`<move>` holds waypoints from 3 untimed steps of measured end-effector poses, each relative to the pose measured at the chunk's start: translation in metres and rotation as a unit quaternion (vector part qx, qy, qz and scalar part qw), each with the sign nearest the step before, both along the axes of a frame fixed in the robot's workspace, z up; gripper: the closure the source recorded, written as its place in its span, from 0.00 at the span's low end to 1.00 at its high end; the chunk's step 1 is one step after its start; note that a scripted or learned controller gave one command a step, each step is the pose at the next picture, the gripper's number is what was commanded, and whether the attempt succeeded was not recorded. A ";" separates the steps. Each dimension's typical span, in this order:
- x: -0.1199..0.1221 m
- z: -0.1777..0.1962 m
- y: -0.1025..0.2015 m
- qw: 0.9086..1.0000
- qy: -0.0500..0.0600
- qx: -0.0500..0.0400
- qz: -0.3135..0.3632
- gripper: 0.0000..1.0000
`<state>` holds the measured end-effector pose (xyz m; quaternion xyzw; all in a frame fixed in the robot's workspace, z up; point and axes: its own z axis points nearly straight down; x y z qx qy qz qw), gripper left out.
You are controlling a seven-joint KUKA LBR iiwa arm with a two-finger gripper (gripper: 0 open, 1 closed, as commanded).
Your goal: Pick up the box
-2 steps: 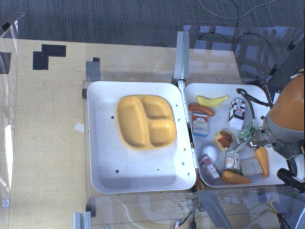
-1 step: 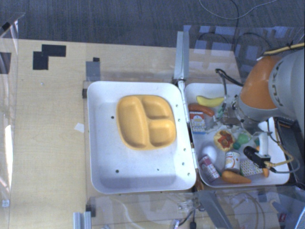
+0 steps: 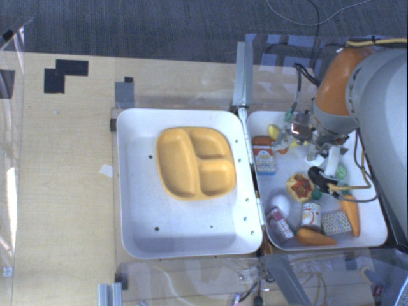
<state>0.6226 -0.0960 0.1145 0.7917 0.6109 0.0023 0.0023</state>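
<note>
The box (image 3: 264, 157) is a small rectangular carton, red-orange across its upper part and pale blue-white below (its print is too small to read). It lies flat on the floor of the right-hand white bin (image 3: 380, 234), tight against that bin's left wall, its long side running along the wall. It sits in the upper left part of the bin, uncovered and untouched.

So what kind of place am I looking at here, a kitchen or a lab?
Most likely a robotics lab. A wooden bench bears two white bins, a grey and orange arm reaches over the right one, full of toy food and a small box, and loose cables trail across carpet.
</note>
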 end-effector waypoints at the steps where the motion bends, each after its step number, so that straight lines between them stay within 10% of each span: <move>1: -0.057 -0.017 0.003 1.000 -0.014 -0.001 0.012 0.00; 2: 0.023 -0.020 -0.005 1.000 -0.009 -0.003 0.029 0.00; 3: -0.047 -0.026 -0.006 0.999 -0.001 0.000 0.045 0.00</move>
